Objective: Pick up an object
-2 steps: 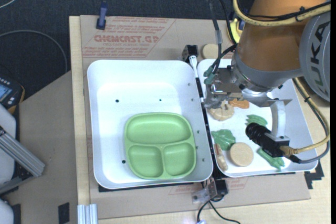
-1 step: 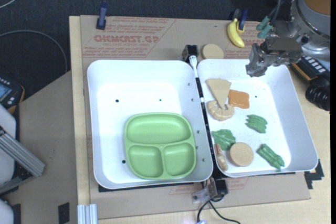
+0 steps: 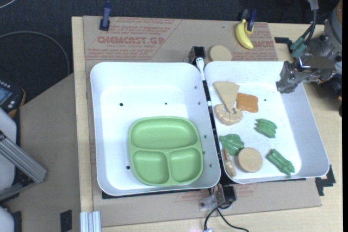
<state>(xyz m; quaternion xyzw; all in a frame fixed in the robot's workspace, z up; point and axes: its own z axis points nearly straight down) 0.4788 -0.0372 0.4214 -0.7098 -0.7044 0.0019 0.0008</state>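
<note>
The gripper [image 3: 286,83] is positioned over the upper right corner of the right bin [image 3: 311,122]; whether it is parted or closed cannot be determined, and nothing is visible in its grasp. The candidate objects lie to its left and below. The orange block [image 3: 247,102] and the tan wedge [image 3: 227,94] are nearest. The green bean pod [image 3: 266,127], the round cracker [image 3: 250,160] and the green pepper [image 3: 280,162] lie farther down. The left bin [image 3: 109,95] contains a green divided tray [image 3: 165,150].

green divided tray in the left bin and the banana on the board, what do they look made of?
Green tray: likely moulded plastic, matte to satin; uniform colour, soft rounded compartment edges. Banana: probably a plastic toy; even yellow, smooth surface, though too small to be sure.
</note>
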